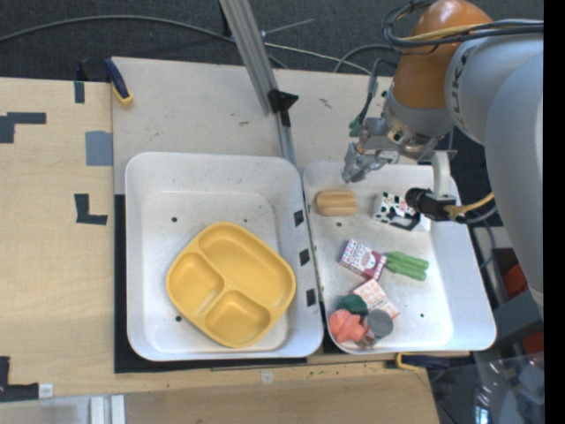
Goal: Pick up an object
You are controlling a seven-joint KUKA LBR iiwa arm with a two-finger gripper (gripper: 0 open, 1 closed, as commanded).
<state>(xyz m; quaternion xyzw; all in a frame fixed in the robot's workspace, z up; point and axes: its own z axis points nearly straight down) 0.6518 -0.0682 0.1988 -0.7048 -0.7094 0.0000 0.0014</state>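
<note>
Left bin [141, 237]: a shallow white plastic bin, its floor taken up by one item.
Yellow tray [231, 283]: a yellow plastic divided plate with three compartments, lying flat and turned at an angle in the left bin's lower middle; it looks too broad and flat to be an easy first grasp.
Right bin [459, 299]: a second shallow white plastic bin, touching the left one along a shared rim; it holds all the small items, so the pick is most likely meant here.
Tan block [335, 203]: a rounded tan, bread-like piece lying near the far left corner of the right bin, apart from the rest and so open to a grasp from above.
Pink box [362, 260]: a small pink-and-white printed carton, lying just beside a green piece.
Clutter pile [362, 318]: orange, dark green and grey soft-looking items bunched at the near rim, touching each other, which would make a clean grip harder.
Gripper [356, 168]: the grey two-finger gripper hangs over the far edge of the right bin, just beyond the tan block; nothing sits between its fingers, and I cannot tell whether they stand apart or together.
Green piece [406, 265]: a green elongated plastic item, lying flat.
Patterned block [395, 209]: a small black-and-white patterned object near the far right.
Likely step: approach, with the tan block nearest.
</note>
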